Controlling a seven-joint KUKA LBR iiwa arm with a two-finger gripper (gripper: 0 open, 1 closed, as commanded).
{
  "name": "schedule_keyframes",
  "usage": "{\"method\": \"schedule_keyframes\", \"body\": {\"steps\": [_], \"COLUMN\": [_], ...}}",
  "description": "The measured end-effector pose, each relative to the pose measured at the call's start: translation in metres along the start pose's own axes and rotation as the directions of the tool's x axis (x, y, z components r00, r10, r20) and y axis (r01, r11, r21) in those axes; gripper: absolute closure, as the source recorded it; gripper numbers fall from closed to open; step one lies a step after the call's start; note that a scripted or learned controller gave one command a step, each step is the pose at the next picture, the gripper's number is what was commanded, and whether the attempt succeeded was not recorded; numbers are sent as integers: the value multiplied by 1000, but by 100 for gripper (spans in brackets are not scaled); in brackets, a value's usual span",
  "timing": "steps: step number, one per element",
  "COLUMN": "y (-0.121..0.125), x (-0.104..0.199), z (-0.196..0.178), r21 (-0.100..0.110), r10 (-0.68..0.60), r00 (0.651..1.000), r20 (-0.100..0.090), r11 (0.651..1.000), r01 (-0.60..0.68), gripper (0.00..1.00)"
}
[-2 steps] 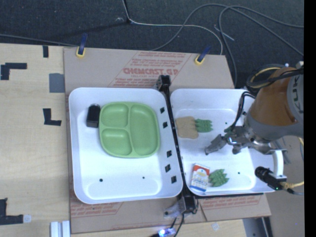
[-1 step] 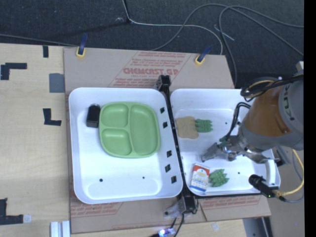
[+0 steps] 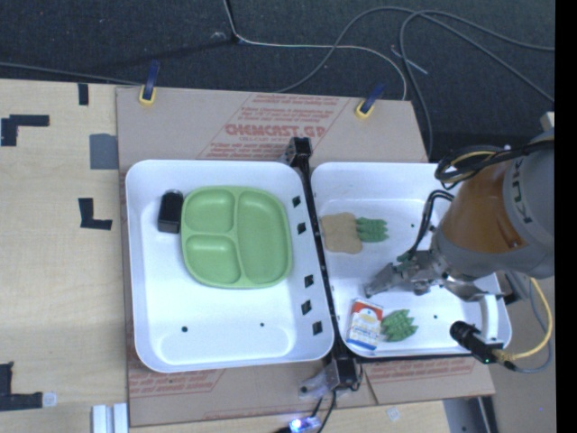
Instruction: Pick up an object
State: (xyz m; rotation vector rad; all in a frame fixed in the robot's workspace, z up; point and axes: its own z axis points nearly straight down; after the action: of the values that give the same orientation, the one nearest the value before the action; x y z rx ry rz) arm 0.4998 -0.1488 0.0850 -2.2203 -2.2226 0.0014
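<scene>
A grey-and-orange arm reaches into the right bin, its gripper low over bare floor between a tan pad and a small red-and-white carton; whether it is open or closed cannot be told, and nothing shows in its grasp. The approach appears under way; next it needs lining up over one object, perhaps the carton, before closing.

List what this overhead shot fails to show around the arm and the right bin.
- Pincer: too blurred and small in the camera view to read.
- Right bin: its right side is covered by the arm.
- Small carton: its print is too small to read.
</scene>
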Motion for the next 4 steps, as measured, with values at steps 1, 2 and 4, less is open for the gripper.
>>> {"method": "schedule_keyframes", "body": {"steps": [1, 2, 4], "y": [0, 4, 3], "x": [-1, 0, -2], "z": [-11, -74, -167], "r21": [-3, -4, -3], "r10": [1, 0, 0], "r00": [1000, 1000, 1000], "r20": [2, 0, 0], "r11": [1000, 1000, 1000], "r01": [-1, 0, 0], "gripper": [100, 100, 100]}}
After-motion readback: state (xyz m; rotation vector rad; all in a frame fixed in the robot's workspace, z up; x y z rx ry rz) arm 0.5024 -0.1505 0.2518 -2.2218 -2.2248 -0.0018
